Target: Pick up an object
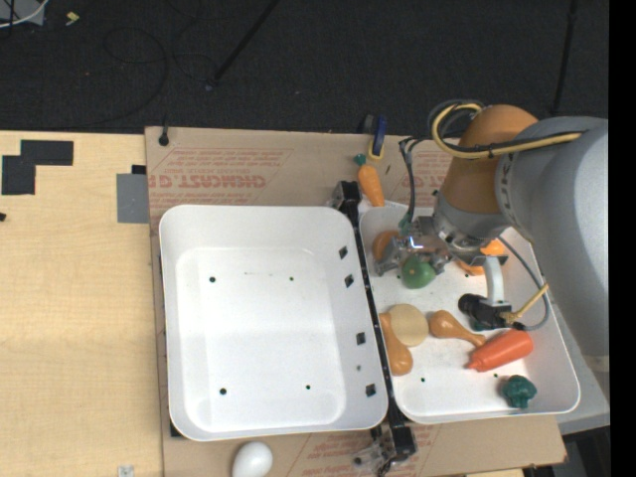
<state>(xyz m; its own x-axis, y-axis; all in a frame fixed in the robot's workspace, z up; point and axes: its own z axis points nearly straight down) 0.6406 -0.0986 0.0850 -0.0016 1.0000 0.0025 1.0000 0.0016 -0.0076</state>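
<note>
1. The fingers point(412, 254) are down in the right bin point(556, 391), at its upper left part, right over a green round object point(418, 273).
2. The green object lies directly under and just below the fingertips, touching or nearly so; whether the fingers are apart or together cannot be told.
3. It is round, with no long axis to line up with.
4. An orange piece point(383, 245) sits just left of the fingers and may crowd the grasp.
</note>
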